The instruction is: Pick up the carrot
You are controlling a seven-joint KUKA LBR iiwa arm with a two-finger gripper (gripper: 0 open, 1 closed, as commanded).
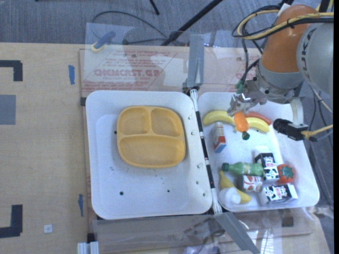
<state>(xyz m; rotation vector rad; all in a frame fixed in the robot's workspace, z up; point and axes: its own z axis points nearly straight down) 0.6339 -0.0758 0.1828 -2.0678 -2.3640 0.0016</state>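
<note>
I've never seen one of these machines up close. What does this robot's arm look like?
The arm is thick and rounded with a pale grey shell and a glossy orange band above the wrist. Yellow and black cables loop around it. The gripper at its end is small, metallic and grey.

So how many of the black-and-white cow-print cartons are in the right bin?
2: one carton by the green bottle, another at the bin's near corner. More may be hidden.

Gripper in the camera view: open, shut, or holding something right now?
Gripper: over the right white bin, at the small orange carrot lying on the yellow banana; open or shut cannot be told.
</note>
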